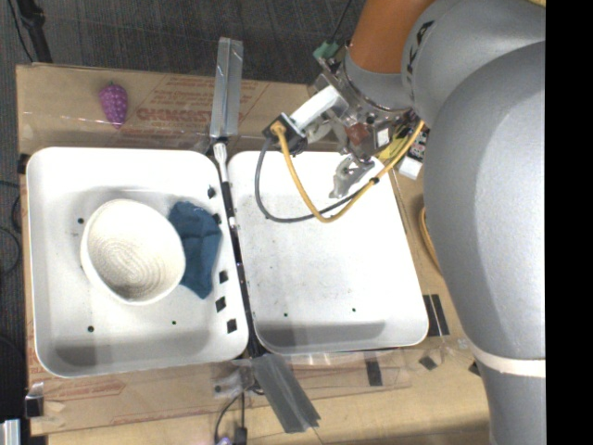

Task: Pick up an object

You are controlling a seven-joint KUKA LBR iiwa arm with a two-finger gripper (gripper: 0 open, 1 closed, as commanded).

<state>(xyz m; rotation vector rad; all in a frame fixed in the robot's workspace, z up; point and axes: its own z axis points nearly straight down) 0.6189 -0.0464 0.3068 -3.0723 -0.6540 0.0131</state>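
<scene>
White woven cap (134,251): dome up, resting at centre of the left bin (46,341). Blue cloth (196,244): crumpled, touching the cap's 3 o'clock edge, lying near the bin's right wall.

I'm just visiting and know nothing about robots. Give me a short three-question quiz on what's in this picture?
1. True or false: the blue cloth touches the white woven bowl.
2. The gripper hangs over which bin? A) left bin B) right bin
3. What colour is the small object on the cardboard behind the bins?

Key: 1 true; 2 B; 3 purple.
</scene>
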